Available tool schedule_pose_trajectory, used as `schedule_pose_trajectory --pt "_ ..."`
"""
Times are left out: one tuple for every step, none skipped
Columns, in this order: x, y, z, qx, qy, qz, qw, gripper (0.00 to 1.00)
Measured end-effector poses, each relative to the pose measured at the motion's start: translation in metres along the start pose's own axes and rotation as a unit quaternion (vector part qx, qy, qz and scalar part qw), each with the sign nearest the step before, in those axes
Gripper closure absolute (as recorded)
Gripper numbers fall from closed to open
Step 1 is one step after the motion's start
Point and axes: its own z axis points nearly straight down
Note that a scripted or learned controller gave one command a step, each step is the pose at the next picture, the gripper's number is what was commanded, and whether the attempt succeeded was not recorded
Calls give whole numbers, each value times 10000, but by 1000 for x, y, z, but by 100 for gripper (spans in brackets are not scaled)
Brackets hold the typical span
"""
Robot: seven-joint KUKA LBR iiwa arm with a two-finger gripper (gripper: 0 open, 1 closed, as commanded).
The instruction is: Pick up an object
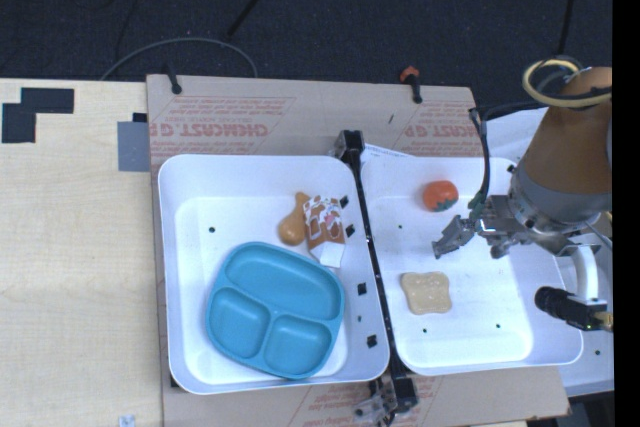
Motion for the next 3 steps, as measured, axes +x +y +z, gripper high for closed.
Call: schedule_pose_trajectory --pt "0 3 -7 -63 -8 -10 10000 0" --pt "5 -7 45 -40 -2 -11 10000 0" --pt "8 -2 107 -51 2 -7 10000 0"
